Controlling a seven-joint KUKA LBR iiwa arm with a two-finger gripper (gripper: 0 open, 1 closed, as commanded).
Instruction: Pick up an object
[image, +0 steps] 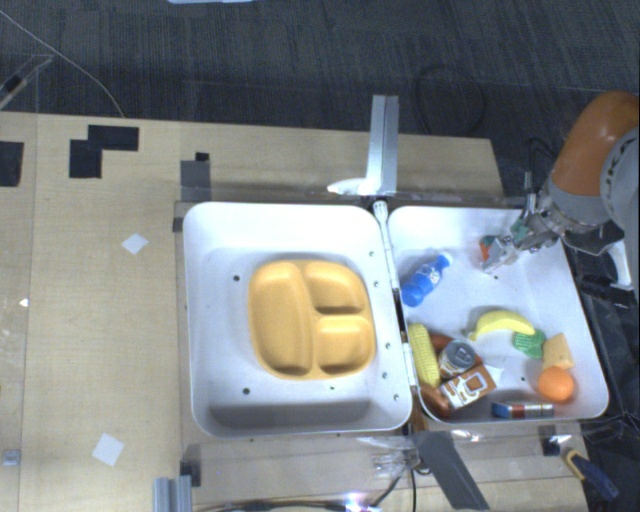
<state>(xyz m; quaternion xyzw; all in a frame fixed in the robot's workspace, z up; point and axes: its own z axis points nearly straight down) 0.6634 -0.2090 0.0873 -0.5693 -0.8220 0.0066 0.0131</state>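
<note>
The grey arm with its orange band (592, 145) enters from the right edge, far side of the scene, and angles down and leftward over the far right corner of the right bin (455, 225). Its gripper (497, 247) hangs low above the bin's white floor, near the far wall. The tip is small and blurred, so whether it is spread or closed, and whether anything is in it, cannot be told.

The objects lie in the right bin, nearer than the gripper. A blue bottle (424, 279) rests by the left wall, just left of the tip. A banana (503, 322) sits mid-bin, with a green piece (529, 342) beside it. A corn cob (423, 355) lies along the left wall, a small can (460, 355) next to it, and an orange (556, 385) sits in the near right corner.

The left bin (215, 300) holds a yellow divided tray (310, 317).
</note>
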